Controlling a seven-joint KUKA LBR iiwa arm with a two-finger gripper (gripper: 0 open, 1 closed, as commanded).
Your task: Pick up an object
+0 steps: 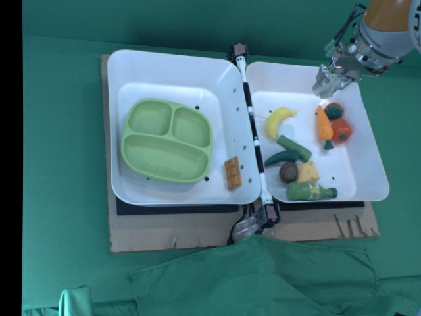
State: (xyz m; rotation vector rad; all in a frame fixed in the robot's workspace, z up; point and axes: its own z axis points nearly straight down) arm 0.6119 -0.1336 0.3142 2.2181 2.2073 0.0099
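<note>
From the one camera above the counter [59,143], the gripper [327,84] hangs over the far right part of the right bin [368,170], just inside its far rim, and nothing lies between its fingers; whether they are spread or closed I cannot tell at this size. Just below it in view sit the tomato [341,130] and the carrot [323,127], touching each other and close to the bin's right wall. To the gripper's left and nearer the camera lies the banana [279,120], with bare white floor around it — the roomiest patch in that bin. Farther toward the camera, a green cucumber [294,148] and a dark green pepper [281,157] lie close together, and beyond them a brown ball [288,172], a yellow cheese wedge [307,172] and a green bottle [310,191] crowd the near rim. Well to the gripper's left, across the hinged divider [252,130], the left bin [131,68] holds a green sectioned plate [167,140] and a small waffle piece [232,172] — that piece sits near the bin's right wall.
</note>
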